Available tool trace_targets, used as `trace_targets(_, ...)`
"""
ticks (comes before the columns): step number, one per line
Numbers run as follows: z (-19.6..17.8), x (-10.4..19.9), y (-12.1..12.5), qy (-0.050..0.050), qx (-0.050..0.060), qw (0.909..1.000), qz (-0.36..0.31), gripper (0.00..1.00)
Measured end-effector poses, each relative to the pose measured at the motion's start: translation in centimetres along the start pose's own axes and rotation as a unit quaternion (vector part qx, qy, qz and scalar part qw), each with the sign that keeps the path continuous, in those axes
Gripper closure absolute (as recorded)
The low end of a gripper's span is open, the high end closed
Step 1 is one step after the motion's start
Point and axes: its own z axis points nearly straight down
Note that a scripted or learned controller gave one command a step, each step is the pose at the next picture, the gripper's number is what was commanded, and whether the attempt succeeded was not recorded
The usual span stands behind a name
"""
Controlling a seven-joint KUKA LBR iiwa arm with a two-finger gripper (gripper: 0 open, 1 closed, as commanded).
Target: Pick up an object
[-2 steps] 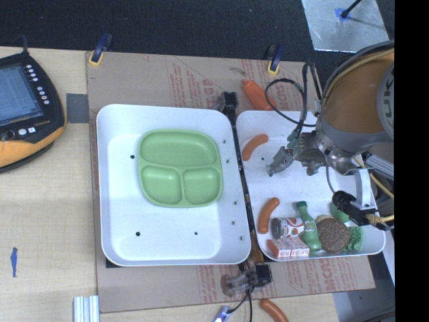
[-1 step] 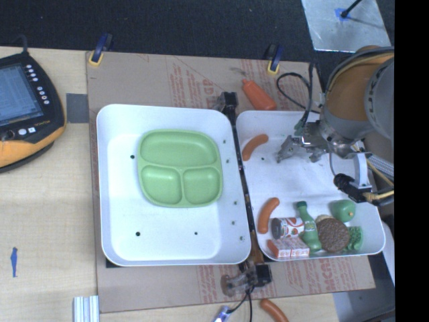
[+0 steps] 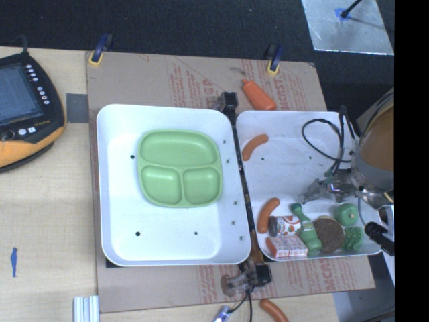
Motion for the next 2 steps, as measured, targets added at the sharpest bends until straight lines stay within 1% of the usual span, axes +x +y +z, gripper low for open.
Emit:
trace_targets(1,-16.4,-1.6,-1.0,0.0,-0.002,1.0,0.001,0.0)
trace_targets(2,-5.5,3.9,4.3,0.001,0.001,1.0,-0.001,0.0)
